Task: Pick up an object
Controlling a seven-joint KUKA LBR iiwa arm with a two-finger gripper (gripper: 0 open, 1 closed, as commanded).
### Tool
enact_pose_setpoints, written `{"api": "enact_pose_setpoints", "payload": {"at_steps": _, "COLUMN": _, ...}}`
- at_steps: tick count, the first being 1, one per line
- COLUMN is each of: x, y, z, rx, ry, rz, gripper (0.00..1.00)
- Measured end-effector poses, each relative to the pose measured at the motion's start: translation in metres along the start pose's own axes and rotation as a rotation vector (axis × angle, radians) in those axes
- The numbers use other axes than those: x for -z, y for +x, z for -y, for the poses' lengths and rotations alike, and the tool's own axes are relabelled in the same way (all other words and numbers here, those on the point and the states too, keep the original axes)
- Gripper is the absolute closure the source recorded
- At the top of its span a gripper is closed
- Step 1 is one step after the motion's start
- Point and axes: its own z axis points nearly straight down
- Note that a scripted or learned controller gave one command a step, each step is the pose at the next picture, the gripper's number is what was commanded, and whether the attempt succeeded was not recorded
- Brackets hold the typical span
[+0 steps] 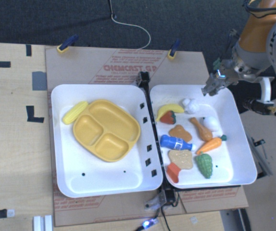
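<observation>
Over the far right corner of the right bin (239, 129) the jaws (211, 89) hang with nothing between them. Honestly can't tell if they're open or closed from this angle. So the pick hasn't happened yet, as far as I can see. All the toy food sits in that bin: banana (169, 109), blue bottle (175, 142), carrot (210, 146), drumstick (201, 128). What's left is basically everything: drop down, close on something, lift.
</observation>
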Motion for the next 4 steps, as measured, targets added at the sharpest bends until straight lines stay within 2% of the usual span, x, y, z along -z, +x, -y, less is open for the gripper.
{"api": "enact_pose_setpoints", "payload": {"at_steps": 2, "x": -0.01, "y": 0.103, "z": 0.022, "rx": 0.004, "ry": 0.004, "rz": -0.001, "gripper": 1.0}}
{"api": "enact_pose_setpoints", "payload": {"at_steps": 3, "x": -0.003, "y": 0.151, "z": 0.053, "rx": 0.002, "ry": 0.005, "rz": 0.0, "gripper": 1.0}}
{"api": "enact_pose_setpoints", "payload": {"at_steps": 4, "x": 0.002, "y": 0.201, "z": 0.064, "rx": 0.005, "ry": 0.004, "rz": -0.001, "gripper": 1.0}}
